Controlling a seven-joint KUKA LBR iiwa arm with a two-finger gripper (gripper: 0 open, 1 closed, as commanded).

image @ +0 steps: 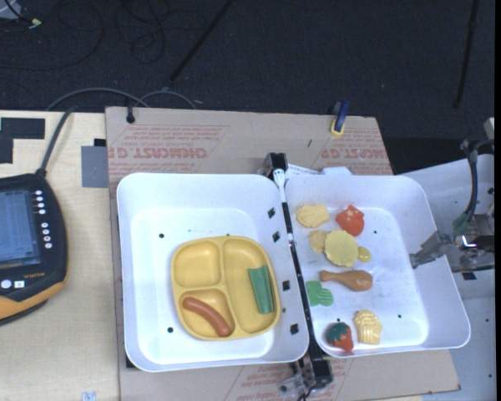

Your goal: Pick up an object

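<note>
1. Brown plastic, by the look: toy drumstick [347, 280] lying flat near the middle of the right bin [438, 324], thick end toward the arm's side, thin end toward the divider between the bins. Probably light, stiff and hollow; likely smooth and somewhat slippery; hardly fragile.
2. Best taken across the narrower shank, just behind the bulb, closing crosswise to its length. Liable to squirt free if pinched on the rounded end.
3. Gripper [427, 254] low at the right bin's right wall, well apart from the drumstick. Nothing seen in its hold; cannot tell how far open from this slant.
4. Closest neighbours: yellow round piece [342, 247] just behind the drumstick, near enough to be nudged on the way down; green piece [319, 294] just beside the thin end, against the divider.
5. Farther off in the same bin: pale yellow piece [313, 215] and red piece [350, 220] toward the back; red-and-green fruit [341, 335] and ridged yellow piece [367, 327] toward the front. No bar to a descent from above.
6. Left bin [142, 224] bearing a yellow divided plate [202, 261] with a sausage [207, 316] and a green block [260, 290]; out of the way.
7. Handheld pendant [21, 249] on the bench at far left; no hindrance.
</note>
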